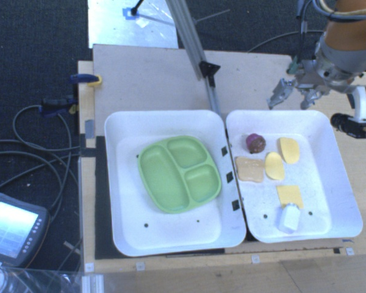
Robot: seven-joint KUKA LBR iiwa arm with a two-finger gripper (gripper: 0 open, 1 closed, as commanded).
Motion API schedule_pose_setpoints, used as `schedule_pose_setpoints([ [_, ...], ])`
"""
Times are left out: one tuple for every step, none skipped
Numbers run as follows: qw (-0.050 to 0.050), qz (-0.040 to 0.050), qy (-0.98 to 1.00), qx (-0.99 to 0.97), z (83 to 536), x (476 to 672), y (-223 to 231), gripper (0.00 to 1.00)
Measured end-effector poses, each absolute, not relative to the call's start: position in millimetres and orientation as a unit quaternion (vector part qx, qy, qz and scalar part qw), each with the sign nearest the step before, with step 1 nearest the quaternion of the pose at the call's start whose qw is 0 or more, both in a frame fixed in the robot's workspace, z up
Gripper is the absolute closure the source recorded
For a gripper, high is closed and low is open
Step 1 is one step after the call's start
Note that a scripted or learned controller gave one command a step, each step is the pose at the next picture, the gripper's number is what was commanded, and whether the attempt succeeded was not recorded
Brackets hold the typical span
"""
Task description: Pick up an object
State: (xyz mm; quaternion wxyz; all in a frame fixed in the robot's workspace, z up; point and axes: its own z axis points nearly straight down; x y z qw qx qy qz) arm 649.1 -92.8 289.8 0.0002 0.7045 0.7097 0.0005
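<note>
So the grey two-finger gripper (294,98) is hanging above the far rim of the right-hand shallow white bin (338,157), fingers spread apart with nothing between them. Nothing's been grabbed yet, so by my read we're at the approach stage.

All the candidates sit below and on the near side of the fingers, inside that same bin. Closest is the small round dark-red fruit-like piece (255,143), a bit toward the divider side from the fingertips. Just past it are the tan toast-shaped piece (250,170), the yellow oval chip-shaped piece (275,166) and another yellow rounded wedge (288,150). Those last three are nearly touching, so there's little room for a finger between them. Farther off are a flat yellow square slice (290,195) and a small white block (289,218) right next to it.

If it were me I'd go for the dark-red one: it's closest, it stands proud of the floor, and it has free space on the far side. Centre the fingers over it, come straight down, and close across its widest part. The risk is that a round thing can squirt out sideways if the grip lands off-centre.

The green three-compartment plastic plate (179,173) in the other bin is well away from the fingers and not worth chasing.
</note>
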Motion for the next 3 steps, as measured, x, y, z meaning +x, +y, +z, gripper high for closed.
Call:
schedule_pose_setpoints([
  [0.000,0.0004,0.710,0.705,290,649.1,-93,0.00],
  [-0.001,-0.0013,0.708,0.707,227,648.1,-94,0.00],
  [-0.001,-0.0014,0.707,0.707,168,640.1,-97,0.00],
])
